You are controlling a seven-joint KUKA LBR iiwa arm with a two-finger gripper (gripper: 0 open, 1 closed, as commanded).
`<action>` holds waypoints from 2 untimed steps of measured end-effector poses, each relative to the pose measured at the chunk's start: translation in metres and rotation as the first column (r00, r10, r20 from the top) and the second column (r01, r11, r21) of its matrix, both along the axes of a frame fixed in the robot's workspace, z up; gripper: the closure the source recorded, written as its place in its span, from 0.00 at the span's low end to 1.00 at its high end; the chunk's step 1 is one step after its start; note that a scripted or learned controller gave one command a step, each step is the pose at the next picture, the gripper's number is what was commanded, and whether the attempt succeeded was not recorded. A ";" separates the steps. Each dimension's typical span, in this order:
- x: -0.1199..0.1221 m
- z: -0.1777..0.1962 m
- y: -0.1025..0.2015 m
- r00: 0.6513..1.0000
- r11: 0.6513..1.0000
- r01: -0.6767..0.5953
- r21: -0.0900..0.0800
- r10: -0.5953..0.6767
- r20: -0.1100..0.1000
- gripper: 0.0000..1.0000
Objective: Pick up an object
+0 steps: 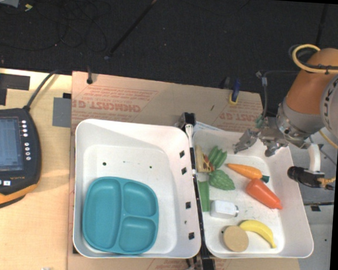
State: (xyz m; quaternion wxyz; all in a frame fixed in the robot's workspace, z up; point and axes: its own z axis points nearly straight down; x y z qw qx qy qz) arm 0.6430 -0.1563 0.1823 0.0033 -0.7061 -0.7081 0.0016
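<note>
The pincer (260,142) is hanging over the far edge of the right bin (301,229), its two fingers spread apart and gripping nothing. Just below it the carrot (245,171) is lying across the bin floor, and just beyond that, nearer the camera, the red pepper (264,194) is resting with its tip touching the carrot's end. Down and to the left of the pincer the green leafy pieces (217,167) are sitting near the bin divider. Farther toward the camera the banana (258,231) and the round tan disc (235,238) are lying side by side, with a small white block (224,208) just behind them. Well to the left of the pincer, the left bin (93,140) is carrying a teal divided plate (121,215). Both bins are sitting on the counter (45,226).
</note>
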 end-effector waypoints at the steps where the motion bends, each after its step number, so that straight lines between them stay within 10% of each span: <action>1: -0.084 -0.092 0.073 1.000 1.000 0.004 -0.005 -0.004 0.002 0.00; 2: -0.056 -0.093 0.031 1.000 1.000 0.004 -0.002 -0.004 0.009 0.00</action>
